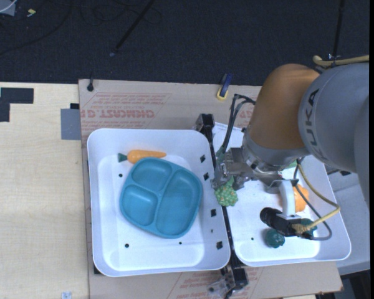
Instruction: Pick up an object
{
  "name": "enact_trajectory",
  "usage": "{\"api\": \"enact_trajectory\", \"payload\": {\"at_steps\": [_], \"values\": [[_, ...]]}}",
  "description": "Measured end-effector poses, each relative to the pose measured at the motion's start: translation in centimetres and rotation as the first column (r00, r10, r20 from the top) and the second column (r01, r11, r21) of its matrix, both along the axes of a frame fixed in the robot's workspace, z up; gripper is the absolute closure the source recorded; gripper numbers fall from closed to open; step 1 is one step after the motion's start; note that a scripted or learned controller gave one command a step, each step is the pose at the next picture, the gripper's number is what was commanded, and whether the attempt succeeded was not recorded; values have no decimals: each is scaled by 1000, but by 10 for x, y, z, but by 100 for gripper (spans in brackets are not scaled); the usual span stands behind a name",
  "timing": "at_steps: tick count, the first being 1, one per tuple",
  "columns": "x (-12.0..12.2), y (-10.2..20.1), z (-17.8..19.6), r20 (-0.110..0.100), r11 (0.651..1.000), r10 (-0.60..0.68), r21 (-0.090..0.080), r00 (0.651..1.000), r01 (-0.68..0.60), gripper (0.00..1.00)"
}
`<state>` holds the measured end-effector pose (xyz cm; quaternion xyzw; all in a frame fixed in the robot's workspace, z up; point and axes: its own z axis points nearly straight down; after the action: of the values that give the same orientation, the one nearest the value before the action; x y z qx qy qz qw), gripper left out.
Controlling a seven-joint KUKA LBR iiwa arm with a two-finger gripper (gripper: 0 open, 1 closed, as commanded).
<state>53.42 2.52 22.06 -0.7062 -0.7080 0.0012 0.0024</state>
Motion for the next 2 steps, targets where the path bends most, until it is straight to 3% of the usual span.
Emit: {"api": "enact_trajectory", "payload": {"at_steps": [2], "values": [[-10,-7,1,0,1000,-4,-2,1000,4,100]]}}
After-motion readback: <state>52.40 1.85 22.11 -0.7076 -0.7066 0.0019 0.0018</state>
